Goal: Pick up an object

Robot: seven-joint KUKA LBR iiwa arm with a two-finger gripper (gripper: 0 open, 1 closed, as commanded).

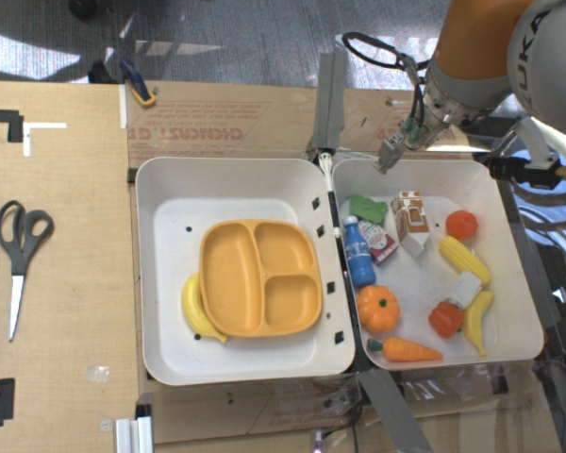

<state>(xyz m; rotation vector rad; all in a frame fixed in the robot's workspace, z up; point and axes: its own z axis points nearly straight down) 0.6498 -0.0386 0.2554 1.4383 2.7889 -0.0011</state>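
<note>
The gripper [390, 156] hangs above the far edge of the right bin [509, 281], near that bin's far left corner. Whether it is released or clenched cannot be told from this view, and nothing is seen in its grasp.

The right bin holds the pickable objects. A green item [367, 209] lies near the far left part of the bin, with a small milk carton [412, 223] just beside it. A blue bottle [358, 253] lies along the left wall, and a pink-and-white packet [384, 244] rests between the bottle and the carton. A tomato [461, 225] sits toward the far right. A yellow corn cob [464, 259] lies below the tomato. An orange pumpkin [378, 309] sits at the near left, and a carrot [406, 350] lies along the near edge. A red pepper [445, 319] and a yellow banana [478, 321] lie at the near right, side by side.

The left bin [160, 281] holds a yellow divided plate [260, 277] at its centre. A second banana [196, 314] lies against the plate's left rim.

Scissors [19, 253] rest on the bench near its left edge.
</note>
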